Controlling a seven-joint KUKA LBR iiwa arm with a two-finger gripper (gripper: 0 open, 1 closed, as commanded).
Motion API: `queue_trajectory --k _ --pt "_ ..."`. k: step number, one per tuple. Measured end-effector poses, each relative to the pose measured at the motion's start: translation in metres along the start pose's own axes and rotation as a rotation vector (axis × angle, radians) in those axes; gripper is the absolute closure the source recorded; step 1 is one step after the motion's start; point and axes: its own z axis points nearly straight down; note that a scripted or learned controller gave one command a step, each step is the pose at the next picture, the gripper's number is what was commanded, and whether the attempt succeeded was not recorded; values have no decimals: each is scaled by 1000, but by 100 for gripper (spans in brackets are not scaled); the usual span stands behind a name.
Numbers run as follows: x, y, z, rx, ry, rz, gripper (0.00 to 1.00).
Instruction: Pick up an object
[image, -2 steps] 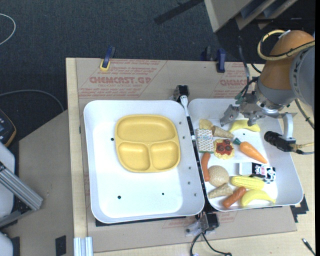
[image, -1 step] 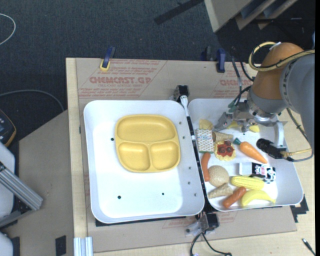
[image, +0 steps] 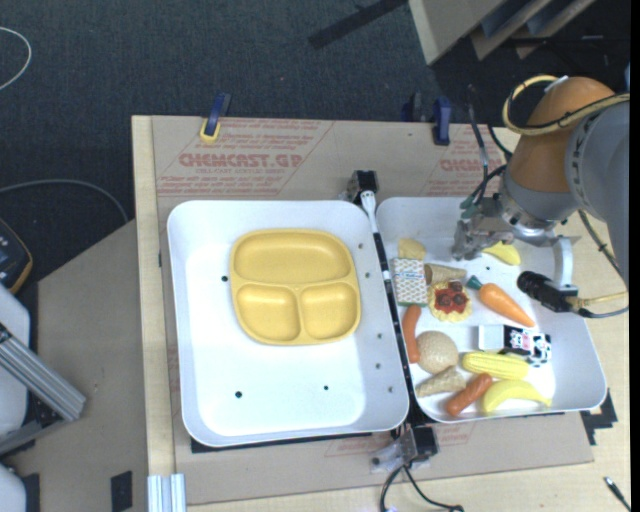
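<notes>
Just below the gripper (image: 470, 243), toward the near rim of the right bin (image: 590, 372), sits the toy food pile. Closest is the carrot (image: 507, 303), lying slantwise beside and below the tips. Can't tell the jaw state from here.

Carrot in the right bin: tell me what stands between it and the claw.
Nothing visible. The claw hangs over the bin's upper part; the carrot lies lower right of it, top exposed, with the pizza just beside it.

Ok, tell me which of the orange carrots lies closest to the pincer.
The carrot at the right bin's right side, just below the pincer; the other carrot lies by the bin's left wall.
</notes>
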Motion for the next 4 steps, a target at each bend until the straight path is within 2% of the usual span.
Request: queue_trajectory --k 2,3,4 --pt "-1 3 -130 -7 -2 -1 100" --pt "-1 4 -129 -2 -1 -1 100" --pt "40 -32 -119 6 3 -3 100"
